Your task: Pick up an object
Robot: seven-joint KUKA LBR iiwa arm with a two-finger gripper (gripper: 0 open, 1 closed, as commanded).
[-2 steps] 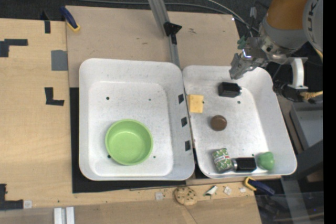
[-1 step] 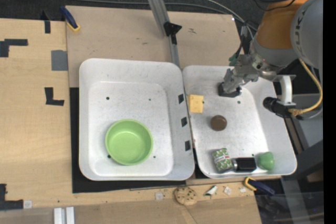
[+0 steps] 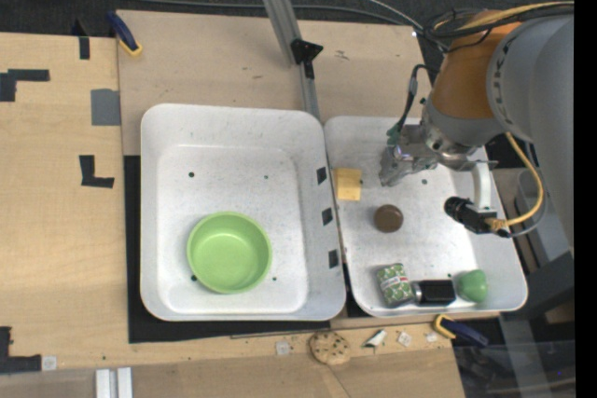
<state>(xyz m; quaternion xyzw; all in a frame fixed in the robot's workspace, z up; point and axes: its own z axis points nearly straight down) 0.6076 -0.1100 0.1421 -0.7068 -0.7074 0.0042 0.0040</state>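
position: one fixed camera above the bench (image 3: 65, 200)
facing: down at a slant, the bench's far edge toward the top
reach: far enough to hold both the left bin (image 3: 159, 130) and the right bin (image 3: 359, 133) whole
arm side: the arm (image 3: 504, 79) enters from the right edge
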